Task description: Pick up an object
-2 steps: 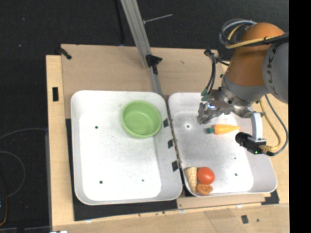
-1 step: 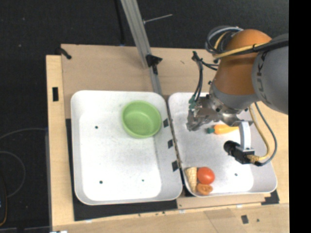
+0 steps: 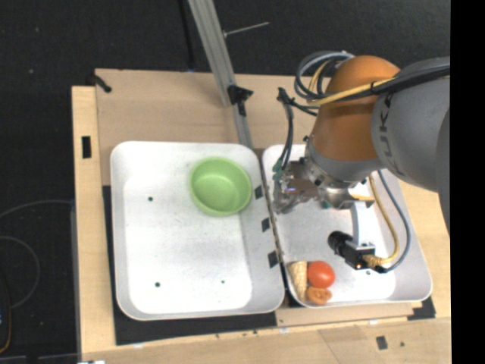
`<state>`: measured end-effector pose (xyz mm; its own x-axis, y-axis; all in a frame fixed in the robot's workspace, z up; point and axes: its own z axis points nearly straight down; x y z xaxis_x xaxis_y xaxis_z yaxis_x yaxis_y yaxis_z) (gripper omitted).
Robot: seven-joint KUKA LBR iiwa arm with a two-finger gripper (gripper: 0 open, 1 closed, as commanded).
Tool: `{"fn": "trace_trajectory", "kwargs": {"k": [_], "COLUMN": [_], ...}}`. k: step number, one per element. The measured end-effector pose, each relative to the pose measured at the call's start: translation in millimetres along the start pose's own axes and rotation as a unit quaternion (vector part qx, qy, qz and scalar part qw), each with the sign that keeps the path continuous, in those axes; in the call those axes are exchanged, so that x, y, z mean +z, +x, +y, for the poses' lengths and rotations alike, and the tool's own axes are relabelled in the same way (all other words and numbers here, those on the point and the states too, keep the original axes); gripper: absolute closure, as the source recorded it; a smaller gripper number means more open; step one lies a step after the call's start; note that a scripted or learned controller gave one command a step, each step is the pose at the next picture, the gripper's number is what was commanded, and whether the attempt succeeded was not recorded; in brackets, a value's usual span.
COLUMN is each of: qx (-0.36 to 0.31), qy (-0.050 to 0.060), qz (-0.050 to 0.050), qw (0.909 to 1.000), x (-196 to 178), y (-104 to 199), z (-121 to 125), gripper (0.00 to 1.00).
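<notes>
Green bowl [image 3: 220,187], round and upright, stood in the left white bin [image 3: 136,279], across the dividing walls from the fingers [image 3: 286,196] and level with them. Grey arm [image 3: 413,120] with orange band [image 3: 350,101] reached in from the right side of the view and covered the far half of the right white bin [image 3: 413,283]. The fingers hung low at that bin's left wall, near its far corner; they were too dark and crowded by the wrist to tell how far apart they stood, and no item was seen between them. Red round fruit [image 3: 321,274] lay in the right bin's near left corner, nearer the camera than the fingers and well apart from them. Touching it: a pale tan wedge [image 3: 298,275] on the side under the fingers, and a small orange piece [image 3: 318,295] against the near wall. Wooden worktop [image 3: 151,112] carried both bins. Grey metal pole [image 3: 212,44] slanted in beyond the fingers.
</notes>
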<state>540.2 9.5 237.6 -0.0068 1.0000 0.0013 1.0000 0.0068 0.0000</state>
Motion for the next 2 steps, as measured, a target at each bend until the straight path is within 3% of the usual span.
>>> {"fn": "trace_trajectory", "kwargs": {"k": [1, 2], "qx": [0.002, 0.002], "qy": [0.000, 0.000], "qz": [0.000, 0.000], "qw": [1.0000, 1.0000], "x": [-7.7, -7.7], "y": [45.8, 45.8], "z": [-19.8, -19.8], "gripper": [1.00, 0.00]}}
